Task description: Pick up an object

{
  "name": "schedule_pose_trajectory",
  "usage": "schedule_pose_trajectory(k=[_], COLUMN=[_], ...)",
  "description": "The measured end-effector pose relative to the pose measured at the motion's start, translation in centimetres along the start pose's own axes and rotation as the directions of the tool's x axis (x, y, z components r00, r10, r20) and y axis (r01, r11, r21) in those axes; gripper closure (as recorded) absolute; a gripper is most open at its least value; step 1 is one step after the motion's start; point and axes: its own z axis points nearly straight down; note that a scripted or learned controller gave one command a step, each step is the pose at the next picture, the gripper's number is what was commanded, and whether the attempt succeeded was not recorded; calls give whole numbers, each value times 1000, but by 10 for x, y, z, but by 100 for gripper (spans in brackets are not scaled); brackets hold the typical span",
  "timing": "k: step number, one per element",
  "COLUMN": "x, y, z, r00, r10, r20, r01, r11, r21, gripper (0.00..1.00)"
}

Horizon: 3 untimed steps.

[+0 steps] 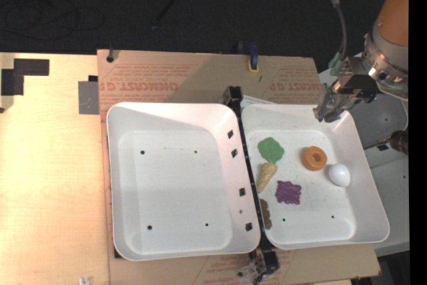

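Left bin (127, 143): a shallow white tray on the brown cardboard sheet (167, 80); its floor shows bare white with a few small dark dots.
Divider: a black clip strip (241, 163) runs between the two bins where their rims meet.
Right bin (363, 210): the same kind of white tray, carrying all the loose things.
Green piece (271, 149): a flat green lump near the right bin's left wall, toward the far side.
Tan piece (266, 175): a pale, cone-like item just below the green piece, nearly touching it.
Dark brownish item (265, 213): small, against the right bin's left wall near the front; too dim to identify.
Purple piece (288, 192): a ragged purple shape to the right of the tan piece, toward the bin's middle.
Orange ring (314, 157): doughnut-shaped, right of the green piece.
White ball (339, 175): round, just beside the orange ring on its lower right.
Gripper (327, 113): over the right bin's far right corner, near the rim, with nothing between its fingers; every object lies apart from it, the orange ring nearest.
Jaw state: cannot tell; the fingertips blur into one dark shape.
Arm (393, 17): cut off by the top right corner.
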Motion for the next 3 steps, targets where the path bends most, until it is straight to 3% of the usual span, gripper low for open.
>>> schedule_pose_trajectory(k=[1,2,3], x=[-73,-52,-88], y=[-55,-52,-23], z=[91,-49,183], r00=[1000,1000,1000], r10=[18,7,13], r20=[2,5,0], r01=[-18,-7,-13], r11=[1000,1000,1000], r21=[1,-25,7], gripper=[100,100,100])
